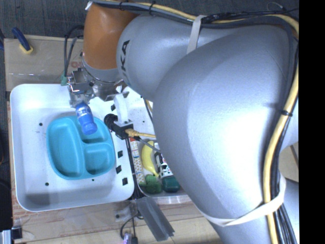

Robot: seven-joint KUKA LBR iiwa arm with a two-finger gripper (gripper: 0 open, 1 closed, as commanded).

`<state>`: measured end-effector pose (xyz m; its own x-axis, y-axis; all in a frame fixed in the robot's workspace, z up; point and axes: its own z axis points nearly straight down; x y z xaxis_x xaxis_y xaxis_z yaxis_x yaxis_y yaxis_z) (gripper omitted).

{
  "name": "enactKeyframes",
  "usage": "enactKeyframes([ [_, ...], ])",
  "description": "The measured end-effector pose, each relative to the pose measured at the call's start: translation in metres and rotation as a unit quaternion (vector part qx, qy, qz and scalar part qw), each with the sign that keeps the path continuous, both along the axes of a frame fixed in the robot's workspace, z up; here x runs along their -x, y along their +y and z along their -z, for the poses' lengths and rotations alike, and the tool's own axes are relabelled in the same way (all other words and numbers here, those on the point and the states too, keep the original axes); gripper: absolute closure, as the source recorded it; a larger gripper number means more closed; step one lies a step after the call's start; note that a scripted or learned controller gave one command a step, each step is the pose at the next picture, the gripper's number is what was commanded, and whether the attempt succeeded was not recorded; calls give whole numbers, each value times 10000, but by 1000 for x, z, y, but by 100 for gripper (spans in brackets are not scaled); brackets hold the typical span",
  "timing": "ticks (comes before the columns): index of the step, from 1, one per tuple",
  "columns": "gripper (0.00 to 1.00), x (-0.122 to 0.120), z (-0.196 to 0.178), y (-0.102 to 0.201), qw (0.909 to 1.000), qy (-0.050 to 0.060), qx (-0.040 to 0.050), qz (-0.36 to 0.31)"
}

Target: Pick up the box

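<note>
My gripper [81, 96] hangs over the far part of the left bin [30, 187], under the orange band of the arm. A small blue bottle [87, 120] sits directly below it, its upper end meeting the gripper and its lower end over the blue tray [71, 154]. I cannot tell whether the bottle is gripped. In the right bin [167, 200], mostly hidden by the arm, a narrow printed box [133, 154] stands against the left wall, well to the right of the gripper.
The blue three-compartment tray takes up the middle of the left bin. Beside the box lie a banana [147, 157], a green lumpy item [152, 183] and a dark green object [170, 185]. A black fitting with a brass connector [122, 129] juts over the divide between the bins.
</note>
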<state>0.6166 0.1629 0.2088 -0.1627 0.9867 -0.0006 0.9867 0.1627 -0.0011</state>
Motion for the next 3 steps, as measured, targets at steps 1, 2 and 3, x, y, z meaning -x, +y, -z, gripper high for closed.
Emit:
enactKeyframes([
  [1,100,-4,101,-49,9869,-22,-8,-1610],
  [2,100,85,101,-20,9939,-230,2,-1080],
  [3,100,60,-12,-14,9869,2,-1,-1612],
])
